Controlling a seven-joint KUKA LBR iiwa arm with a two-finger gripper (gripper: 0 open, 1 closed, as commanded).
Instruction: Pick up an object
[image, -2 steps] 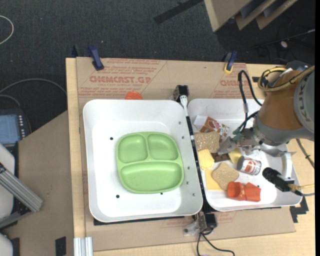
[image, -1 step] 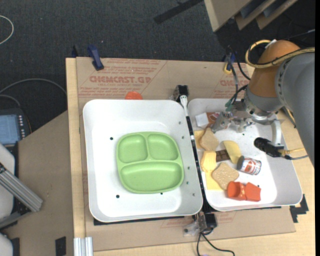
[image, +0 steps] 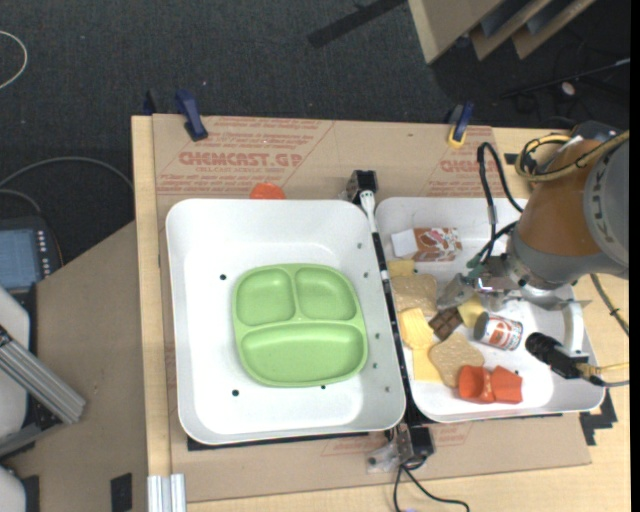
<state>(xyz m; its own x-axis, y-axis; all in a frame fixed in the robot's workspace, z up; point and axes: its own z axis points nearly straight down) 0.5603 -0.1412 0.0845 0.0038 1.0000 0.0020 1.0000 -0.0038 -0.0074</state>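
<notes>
The worktop (image: 148, 350) carried two shallow white bins side by side, on a sheet of brown cardboard (image: 240, 150) with red print. The left bin (image: 190, 300) held one thing, a green plate (image: 298, 325) with three compartments, which lay flat near the middle.

All the small things were in the right bin (image: 545, 392). At its far side lay a white packet (image: 432, 242) with a red picture. Below it, along the left wall, there was a tan round cracker (image: 415, 291) and then a yellow piece (image: 413, 327). A dark brown piece (image: 446, 322) lay just beside the yellow one, and a slice of bread (image: 455, 355) lay next to both, toward the near side. A red-orange thing (image: 490, 385) was at the near wall, touching the slice. A small can (image: 498, 332) with a red label lay on its side near the middle of the bin.

The grey arm (image: 565, 225) with its orange band reached in from the right, over the right bin. The gripper (image: 470, 285) was low inside this bin, between the packet and the can, just beside the cracker and the dark brown piece. From this view it was not possible to make out whether it was spread or closed, and nothing was visibly held in it.

A small orange thing (image: 266, 190) lay on the cardboard just behind the left bin.
</notes>
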